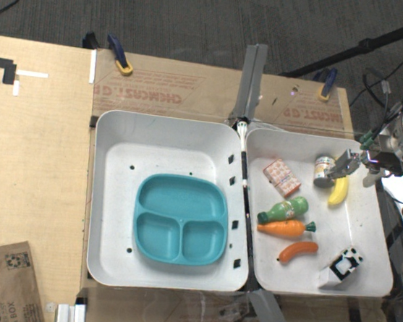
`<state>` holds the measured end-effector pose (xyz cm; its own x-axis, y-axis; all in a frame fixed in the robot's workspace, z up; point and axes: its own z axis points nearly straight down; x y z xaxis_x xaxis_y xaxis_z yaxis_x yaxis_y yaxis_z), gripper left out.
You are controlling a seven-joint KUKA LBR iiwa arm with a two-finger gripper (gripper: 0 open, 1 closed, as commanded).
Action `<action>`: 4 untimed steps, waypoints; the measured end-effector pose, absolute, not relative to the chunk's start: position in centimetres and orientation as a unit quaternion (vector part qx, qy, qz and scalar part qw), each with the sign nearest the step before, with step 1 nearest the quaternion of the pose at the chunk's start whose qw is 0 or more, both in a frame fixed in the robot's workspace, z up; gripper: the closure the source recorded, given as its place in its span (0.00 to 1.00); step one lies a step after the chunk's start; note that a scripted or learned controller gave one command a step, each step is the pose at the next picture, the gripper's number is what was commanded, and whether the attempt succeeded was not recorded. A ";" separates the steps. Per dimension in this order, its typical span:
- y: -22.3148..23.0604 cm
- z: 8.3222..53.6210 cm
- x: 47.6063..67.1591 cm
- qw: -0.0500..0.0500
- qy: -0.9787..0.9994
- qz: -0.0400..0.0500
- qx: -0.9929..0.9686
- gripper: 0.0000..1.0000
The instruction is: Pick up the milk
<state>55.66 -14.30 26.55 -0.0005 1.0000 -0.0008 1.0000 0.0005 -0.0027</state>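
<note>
Milk (345, 265), boxy black-and-white carton, lies tilted near right bin (385, 237) corner.

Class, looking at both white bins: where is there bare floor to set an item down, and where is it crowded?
Free: the left white bin around the teal divided plate, chiefly its upper strip. In the right white bin, a patch lies between the yellow banana and the black-and-white milk carton. Crowded: around the green bottle and orange carrot.

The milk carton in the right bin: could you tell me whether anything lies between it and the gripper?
Nothing sits squarely in the way. The gripper is at the bin's far right, beside the can and banana; the milk carton lies near the front right corner, with bare bin floor between.
</note>
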 end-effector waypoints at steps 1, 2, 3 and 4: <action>-15.7 27.2 58.0 0.000 -0.690 0.001 -0.724 0.00; -21.4 21.8 53.6 0.001 -0.700 0.001 -0.715 0.00; -21.7 16.3 47.7 0.001 -0.739 0.001 -0.674 0.00; -22.2 16.9 50.8 0.000 -0.768 0.000 -0.640 0.00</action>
